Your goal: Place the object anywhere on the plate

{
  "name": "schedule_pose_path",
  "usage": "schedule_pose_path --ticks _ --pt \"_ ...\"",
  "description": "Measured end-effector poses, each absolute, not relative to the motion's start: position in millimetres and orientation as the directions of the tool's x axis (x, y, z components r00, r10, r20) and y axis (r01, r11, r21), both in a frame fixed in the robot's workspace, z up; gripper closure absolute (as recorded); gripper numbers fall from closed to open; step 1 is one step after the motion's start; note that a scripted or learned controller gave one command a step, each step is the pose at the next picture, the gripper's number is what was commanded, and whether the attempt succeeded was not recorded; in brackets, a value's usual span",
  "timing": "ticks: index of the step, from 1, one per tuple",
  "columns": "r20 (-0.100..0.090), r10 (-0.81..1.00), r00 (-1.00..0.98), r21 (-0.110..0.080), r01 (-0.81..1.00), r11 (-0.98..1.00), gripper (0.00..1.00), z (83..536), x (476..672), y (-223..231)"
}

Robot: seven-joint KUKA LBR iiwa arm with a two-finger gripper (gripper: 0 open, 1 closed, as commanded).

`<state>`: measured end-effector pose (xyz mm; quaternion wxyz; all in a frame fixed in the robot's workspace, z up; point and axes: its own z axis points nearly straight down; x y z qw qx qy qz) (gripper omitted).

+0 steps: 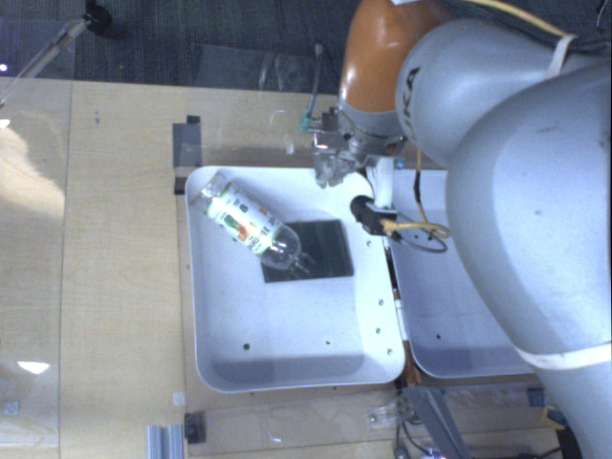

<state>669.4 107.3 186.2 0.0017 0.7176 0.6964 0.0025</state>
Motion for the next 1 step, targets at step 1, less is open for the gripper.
schedule_pose_path --ticks 1 --pt "0.001 0.970 0.242 0.003 0.970 -0.242 1.00 184.9 669.2 56.3"
